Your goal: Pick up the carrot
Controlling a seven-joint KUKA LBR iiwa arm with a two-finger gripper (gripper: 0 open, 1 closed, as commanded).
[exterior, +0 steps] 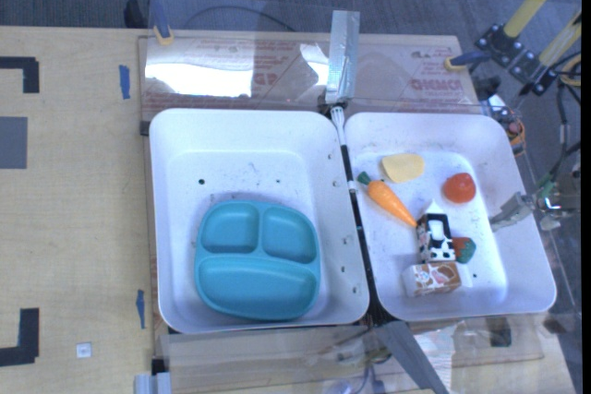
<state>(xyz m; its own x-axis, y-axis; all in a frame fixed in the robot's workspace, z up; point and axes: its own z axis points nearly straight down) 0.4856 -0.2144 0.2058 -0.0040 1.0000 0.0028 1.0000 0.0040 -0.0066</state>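
The small orange plastic carrot with a green stalk end point(389, 201) lies flat in the right of the 2 shallow white bins point(531, 268), close to its left wall and slanted, stalk toward the upper left; it looks dropped there loosely, so its sides are free for a pinch across the body. Just above it sits a pale yellow flat piece point(403, 167), to the right a red tomato-like ball point(459, 188), and just below its tip a black-and-white milk carton point(438, 259), which could crowd a descent. A teal divided plate point(258, 259) rests in the left bin point(175, 143). I cannot tell the state of the claw.
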